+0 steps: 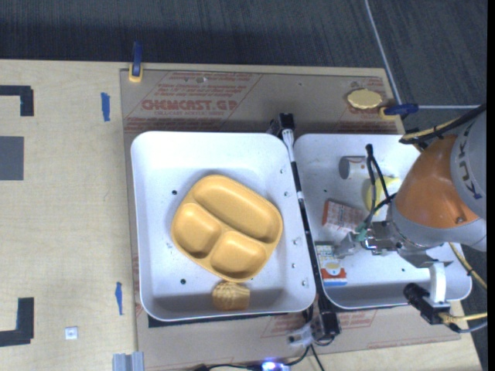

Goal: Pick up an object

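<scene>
Left white bin (147, 230), centre-left of frame: one yellow plastic three-compartment tray (226, 226), lying slanted; one small tan woven ball (231, 294) touching the tray's lower edge, against the bin's near wall.

Right white bin (332, 284), centre-right: one red-and-white printed packet (339, 213), flat on the floor; one small card with an orange mark (331, 270) below it; one short white cylinder (352, 167) at upper middle.

Gripper (362, 238), on the grey arm with orange band (433, 192), right of frame: low over the bin floor, just right of and below the packet; jaw state cannot be told.
</scene>
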